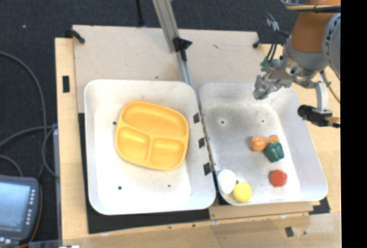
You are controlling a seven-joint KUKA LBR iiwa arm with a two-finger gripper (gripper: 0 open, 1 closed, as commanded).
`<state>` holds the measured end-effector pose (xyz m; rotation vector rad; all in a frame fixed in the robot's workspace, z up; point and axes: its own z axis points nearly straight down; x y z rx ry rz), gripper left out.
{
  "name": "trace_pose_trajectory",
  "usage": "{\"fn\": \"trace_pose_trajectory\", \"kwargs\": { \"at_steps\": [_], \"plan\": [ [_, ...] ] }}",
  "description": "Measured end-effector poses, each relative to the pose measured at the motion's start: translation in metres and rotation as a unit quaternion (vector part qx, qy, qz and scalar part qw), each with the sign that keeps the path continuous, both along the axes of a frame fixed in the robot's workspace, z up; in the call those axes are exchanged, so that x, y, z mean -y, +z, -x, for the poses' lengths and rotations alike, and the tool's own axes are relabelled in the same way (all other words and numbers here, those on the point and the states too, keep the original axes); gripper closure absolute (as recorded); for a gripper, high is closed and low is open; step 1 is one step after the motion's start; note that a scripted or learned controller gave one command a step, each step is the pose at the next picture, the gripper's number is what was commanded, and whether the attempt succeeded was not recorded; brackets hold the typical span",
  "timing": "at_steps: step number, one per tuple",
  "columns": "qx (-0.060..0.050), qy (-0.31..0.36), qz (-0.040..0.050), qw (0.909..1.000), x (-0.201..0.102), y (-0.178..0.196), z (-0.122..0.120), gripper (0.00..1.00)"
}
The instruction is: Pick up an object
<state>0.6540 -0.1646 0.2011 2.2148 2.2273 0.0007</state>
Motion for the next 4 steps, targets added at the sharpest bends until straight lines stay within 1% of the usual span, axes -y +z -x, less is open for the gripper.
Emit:
{"fn": "trace_pose_trajectory", "kwargs": {
  "at_steps": [1,3,4],
  "plan": [
    [0.001,0.000,-0.0006,1.0000,-0.045,0.015,0.005,1.00],
    [0.000,0.000,-0.0008,1.0000,-0.143,0.007,0.025,1.00],
    [0.000,0.001,-0.0014,1.0000,-0.199,0.013,0.041,1.00]
  ]
}}
